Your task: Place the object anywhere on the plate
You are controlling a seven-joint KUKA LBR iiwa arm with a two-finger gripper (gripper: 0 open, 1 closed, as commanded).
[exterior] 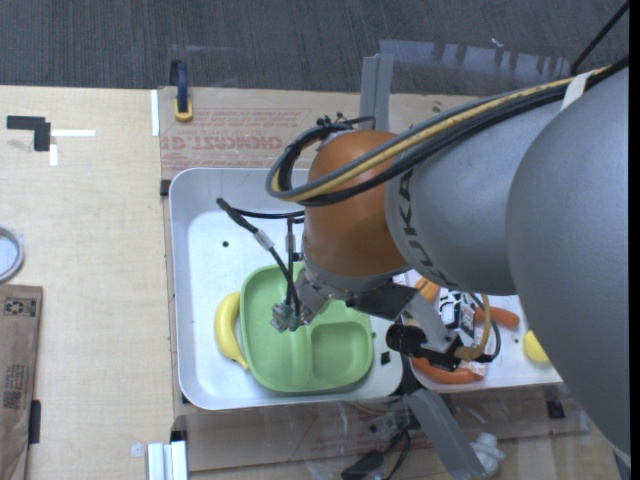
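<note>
The grey arm (520, 218) with its orange band (350, 208) is seen nearest the camera, covering the right bin. The gripper (287, 317) is poised over the green divided plate (305, 343) in the left bin (195, 268) — whether anything is gripped cannot be told. A banana (230, 330) lies at the gripper's 9 o'clock, against the plate's rim — off the plate.

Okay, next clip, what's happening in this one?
A grey KUKA arm with an orange band reaches in from the right over the left white bin. Its gripper hovers low above a green divided plate in that bin. A banana lies against the plate's left edge, not on the plate. The right bin holds several small orange, white and yellow items, largely hidden by the arm.
</note>
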